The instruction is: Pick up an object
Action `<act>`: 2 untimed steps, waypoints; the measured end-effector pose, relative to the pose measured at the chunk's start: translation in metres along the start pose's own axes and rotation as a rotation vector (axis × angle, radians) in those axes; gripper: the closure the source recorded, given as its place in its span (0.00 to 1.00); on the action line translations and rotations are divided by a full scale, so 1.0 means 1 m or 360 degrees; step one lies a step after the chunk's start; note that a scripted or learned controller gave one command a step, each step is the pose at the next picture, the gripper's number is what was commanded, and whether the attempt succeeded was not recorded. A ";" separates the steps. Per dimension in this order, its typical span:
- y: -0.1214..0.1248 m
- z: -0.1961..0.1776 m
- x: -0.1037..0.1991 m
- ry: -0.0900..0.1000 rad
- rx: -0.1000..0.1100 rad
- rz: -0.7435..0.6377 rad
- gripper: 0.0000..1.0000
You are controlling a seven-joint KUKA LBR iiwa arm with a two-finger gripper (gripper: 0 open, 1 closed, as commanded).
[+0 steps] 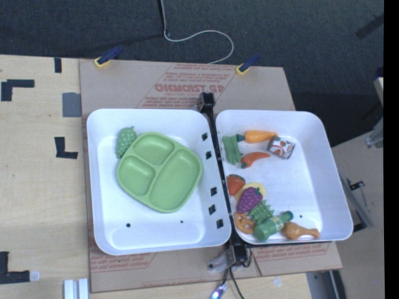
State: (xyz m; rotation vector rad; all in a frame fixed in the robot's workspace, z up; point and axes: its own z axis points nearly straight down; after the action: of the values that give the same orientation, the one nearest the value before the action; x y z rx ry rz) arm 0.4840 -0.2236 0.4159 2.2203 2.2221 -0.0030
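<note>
Camera view: we are seeing two white bins, toys crowding the right one.
Near its front edge a green bottle (269, 227) is lying, purple grapes (248, 199) behind, a small can (281, 147) toward the back; in the left bin (103, 185) a green divided plate (159, 172) is sitting.

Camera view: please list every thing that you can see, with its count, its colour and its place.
bins: 2, white, side by side on cardboard
divided plate: 1, green, left bin
grape bunch: 1, green, left bin, at plate's upper left edge
small can: 1, red and white, right bin, upper part
toy foods: several, orange, red, purple, green, right bin, along its left side and front
clips: 2, blue and yellow, cardboard's far edge
</note>
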 end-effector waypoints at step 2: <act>0.007 -0.078 -0.002 0.0002 0.0003 0.0004 1.00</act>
State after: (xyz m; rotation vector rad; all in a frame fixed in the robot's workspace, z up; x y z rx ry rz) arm 0.4907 -0.2254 0.4937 2.2249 2.2206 -0.0040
